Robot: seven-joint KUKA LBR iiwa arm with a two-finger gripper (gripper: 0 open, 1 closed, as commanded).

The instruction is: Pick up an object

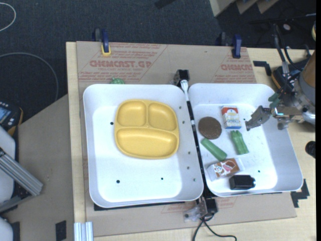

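Observation:
The right bin holds several small objects. They are a brown round disc, a red and white box, a short green piece, a longer green piece, a brown snack packet and a black block. My gripper hangs over the bin's upper right part, to the right of the box and the short green piece. Its fingers stand open with nothing between them.
A yellow divided plate lies in the left bin. A small green item sits on the board behind that bin. Two clamps grip the board's far edge. Cables and gear crowd the right side.

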